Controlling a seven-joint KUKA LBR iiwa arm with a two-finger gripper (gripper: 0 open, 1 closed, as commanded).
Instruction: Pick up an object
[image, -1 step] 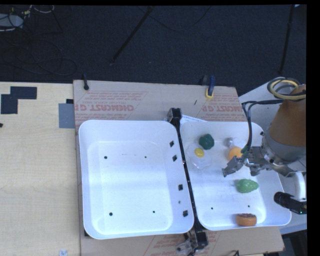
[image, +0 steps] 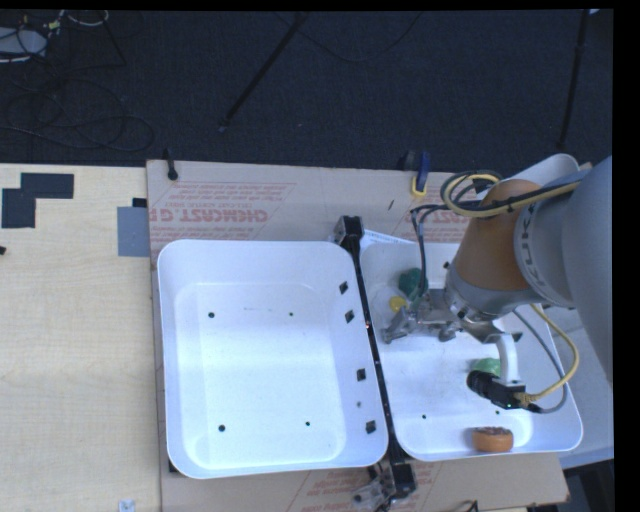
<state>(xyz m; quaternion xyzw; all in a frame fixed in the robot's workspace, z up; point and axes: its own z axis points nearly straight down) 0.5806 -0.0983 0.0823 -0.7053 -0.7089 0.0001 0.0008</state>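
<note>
My gripper (image: 397, 326) hangs low over the left part of the right bin (image: 440, 445), close to the divider between the bins. A dark green object (image: 411, 281) lies just behind it, with a small yellow piece (image: 397, 301) beside that. A light green object (image: 487, 366) shows partly under the wrist cabling. An orange-brown round object (image: 492, 438) rests near the bin's front edge. The view is too coarse to show whether anything sits in the gripper.
The left bin (image: 180, 300) sits alongside, sharing a black-clipped divider (image: 362, 330). The grey arm with its orange band (image: 500, 250) covers the right bin's back right. A black connector and yellow cable (image: 497, 388) hang from the wrist over the bin floor.
</note>
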